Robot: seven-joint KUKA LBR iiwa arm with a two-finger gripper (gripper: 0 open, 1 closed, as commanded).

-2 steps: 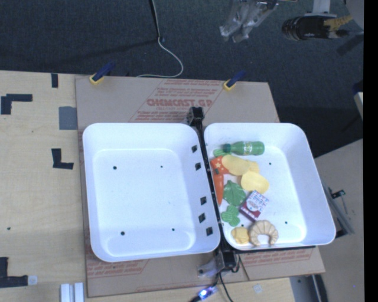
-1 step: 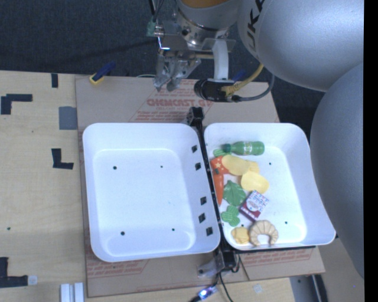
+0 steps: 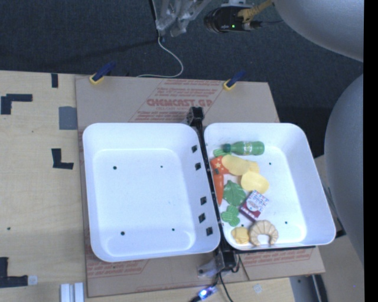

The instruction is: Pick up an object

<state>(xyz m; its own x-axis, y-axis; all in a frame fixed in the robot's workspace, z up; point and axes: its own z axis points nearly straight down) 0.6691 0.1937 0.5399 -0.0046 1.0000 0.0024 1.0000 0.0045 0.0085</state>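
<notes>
1. Nearest me, at the front of the right bin point(image 3: 313, 177), lies a croissant point(image 3: 263, 233) with a small yellow piece point(image 3: 240, 236) touching its left side. The croissant has bare floor to its right, so I judge it the easiest pick: come straight down and close across its curve.
2. Just behind it sits a red-and-white packet point(image 3: 255, 203). It lies flat and looks thin, so a grip would likely slip off it.
3. Left of the packet, a green leafy toy point(image 3: 233, 194) and a carrot point(image 3: 218, 180) press against the bin's left wall. I would avoid these, since the wall leaves little room on that side.
4. Further back are two yellow lumps point(image 3: 247, 172) touching each other, then a green bottle point(image 3: 242, 148) lying on its side, with space behind it. The bottle is a fair second choice, gripped across its width.
5. The left bin point(image 3: 142, 194) stands beside all this on the desk point(image 3: 177, 103).
6. Farthest off, beyond the desk, hangs the tool point(image 3: 175, 16), well apart from every toy. It is blurred, and I cannot tell whether it is apart or together. The arm point(image 3: 331, 23) sits high on the right.
</notes>
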